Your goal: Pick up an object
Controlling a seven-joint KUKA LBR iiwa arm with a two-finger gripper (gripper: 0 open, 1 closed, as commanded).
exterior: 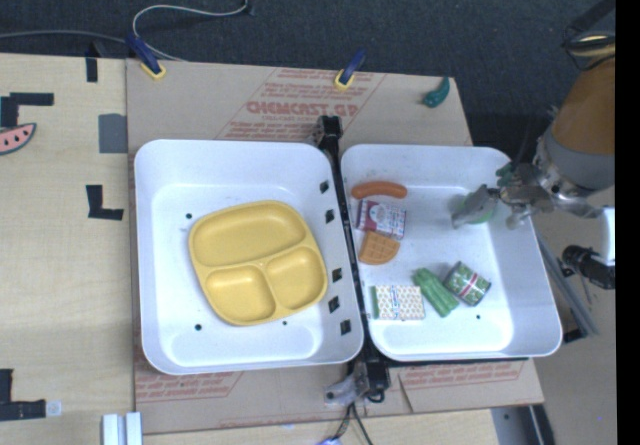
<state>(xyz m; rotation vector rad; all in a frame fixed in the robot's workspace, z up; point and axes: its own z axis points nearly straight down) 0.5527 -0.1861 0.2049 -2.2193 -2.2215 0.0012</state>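
Gripper (pixel 478 207) hangs over the upper right of the right bin (pixel 520 333); can't tell its state, nothing visibly held or touched. Objects sit below and left of it: green can (pixel 467 284) and green cylinder (pixel 435 291) nearest, patterned packet (pixel 399 302) further left, hot dog (pixel 380 190), small box (pixel 382 220) and waffle (pixel 379 249) along the divider. Bare floor directly under the gripper. Left bin (pixel 160 333) holds a yellow divided plate (pixel 258 261).
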